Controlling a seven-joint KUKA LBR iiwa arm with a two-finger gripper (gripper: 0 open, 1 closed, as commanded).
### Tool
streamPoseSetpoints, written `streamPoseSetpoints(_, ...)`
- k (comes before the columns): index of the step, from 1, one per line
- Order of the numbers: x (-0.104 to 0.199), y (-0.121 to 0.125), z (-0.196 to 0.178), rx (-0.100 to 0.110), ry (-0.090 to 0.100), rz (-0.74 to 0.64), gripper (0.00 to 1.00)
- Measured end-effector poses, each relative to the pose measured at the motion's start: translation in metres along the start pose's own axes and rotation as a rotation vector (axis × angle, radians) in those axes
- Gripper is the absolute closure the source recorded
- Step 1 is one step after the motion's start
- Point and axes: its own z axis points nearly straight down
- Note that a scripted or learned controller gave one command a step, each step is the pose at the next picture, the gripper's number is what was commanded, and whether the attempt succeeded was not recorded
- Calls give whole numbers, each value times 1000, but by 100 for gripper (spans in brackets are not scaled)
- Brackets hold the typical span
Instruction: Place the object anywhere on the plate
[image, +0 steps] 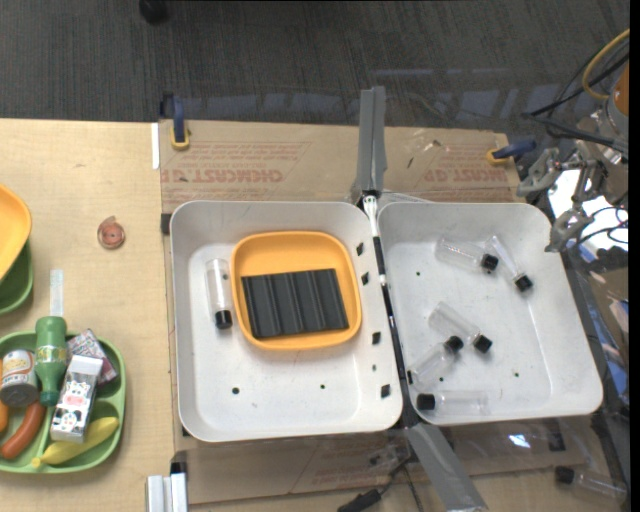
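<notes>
Pincer (572, 210) is seen at the upper right of the frame, just past the rim of the right bin (540, 360), amid cables; whether it is released or clenched cannot be told, and nothing is seen held. The left bin (190, 400) is taken up mostly by the plate (295, 243), orange, with a black ribbed pad (295, 303) on it; a capped vial (218, 290) lies just left of the plate, cap toward the bottom of the frame; more vials (455, 328) are scattered in the right bin. No vial is yet on the plate. A vial should be gripped across its body, lifted clear of the bin rims, and let go low over the pad, lest it roll off.
</notes>
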Motion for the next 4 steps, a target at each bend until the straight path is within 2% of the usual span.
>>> streamPoseSetpoints(4, -5, 0, -3, -3, -1, -1017, 0)
